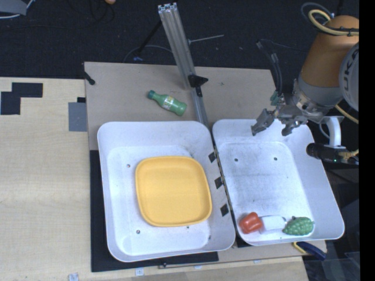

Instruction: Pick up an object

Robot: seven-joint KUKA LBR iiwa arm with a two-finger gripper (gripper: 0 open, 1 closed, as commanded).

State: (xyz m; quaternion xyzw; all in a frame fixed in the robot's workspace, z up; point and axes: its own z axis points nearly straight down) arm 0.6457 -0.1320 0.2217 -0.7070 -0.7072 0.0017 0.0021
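Gripper (273, 127) spread wide, clamping nothing, above the far rim of the right bin (319, 183). Red pepper (251, 222), white piece (273, 222) and green grapes (298, 226) along that bin's near wall. Yellow plate (173, 190) beside that bin, in the left bin (111, 157).

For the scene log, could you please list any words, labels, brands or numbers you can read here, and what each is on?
No text reads clearly.
Green bottle: pale label band, too small and blurred to read.
Arm: dark partial letters on its grey casing at the view's right, cut off and unreadable.
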